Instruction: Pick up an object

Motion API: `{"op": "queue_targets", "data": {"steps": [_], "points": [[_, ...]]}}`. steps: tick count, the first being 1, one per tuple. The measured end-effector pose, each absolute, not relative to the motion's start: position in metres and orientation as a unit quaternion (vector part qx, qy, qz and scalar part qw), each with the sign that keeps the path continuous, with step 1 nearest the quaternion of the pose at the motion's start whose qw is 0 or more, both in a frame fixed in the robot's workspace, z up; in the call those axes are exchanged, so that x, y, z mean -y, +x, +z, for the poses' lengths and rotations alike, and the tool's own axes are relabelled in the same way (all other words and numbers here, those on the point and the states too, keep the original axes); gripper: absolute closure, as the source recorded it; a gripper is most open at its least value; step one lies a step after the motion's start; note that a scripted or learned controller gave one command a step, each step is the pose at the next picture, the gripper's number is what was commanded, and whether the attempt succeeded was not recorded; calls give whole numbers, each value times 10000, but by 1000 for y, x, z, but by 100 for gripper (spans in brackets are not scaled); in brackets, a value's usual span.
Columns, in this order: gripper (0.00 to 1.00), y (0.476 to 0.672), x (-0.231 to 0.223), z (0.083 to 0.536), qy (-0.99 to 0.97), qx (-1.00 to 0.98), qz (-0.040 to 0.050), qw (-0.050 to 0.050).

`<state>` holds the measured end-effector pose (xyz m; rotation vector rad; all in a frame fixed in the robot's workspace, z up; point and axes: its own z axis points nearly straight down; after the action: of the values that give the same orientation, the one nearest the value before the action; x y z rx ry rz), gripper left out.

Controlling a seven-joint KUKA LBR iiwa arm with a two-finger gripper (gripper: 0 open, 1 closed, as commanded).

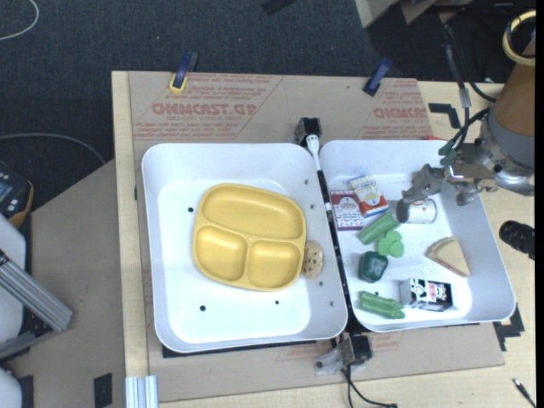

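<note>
Two shallow white bins sat side by side on a cardboard-covered bench, seen from above. The left bin (170, 253) held a yellow divided plate (249, 236) at its middle, with a small cookie (313, 259) touching the plate's right edge. The right bin (489, 253) held a scatter of small items: a red-and-white packet (347, 210) at upper left, green toy vegetables (380, 230) in the middle, a dark green piece (372, 266) below them, a tan wedge (448, 256) to the right, and a black-and-white carton (429, 292) near the lower edge. The arm reached in from the right of the frame, its gripper (416, 201) low over the upper middle of the right bin, just beside a small white cylinder (419, 212). Whether the jaws were open or closed could not be told.
</note>
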<state>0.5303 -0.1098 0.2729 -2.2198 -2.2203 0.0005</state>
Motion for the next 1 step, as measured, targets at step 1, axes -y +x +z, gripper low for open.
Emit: {"op": "queue_targets", "data": {"steps": [1], "points": [[0, 535, 101, 216, -7069, 7073, 20, 37]]}}
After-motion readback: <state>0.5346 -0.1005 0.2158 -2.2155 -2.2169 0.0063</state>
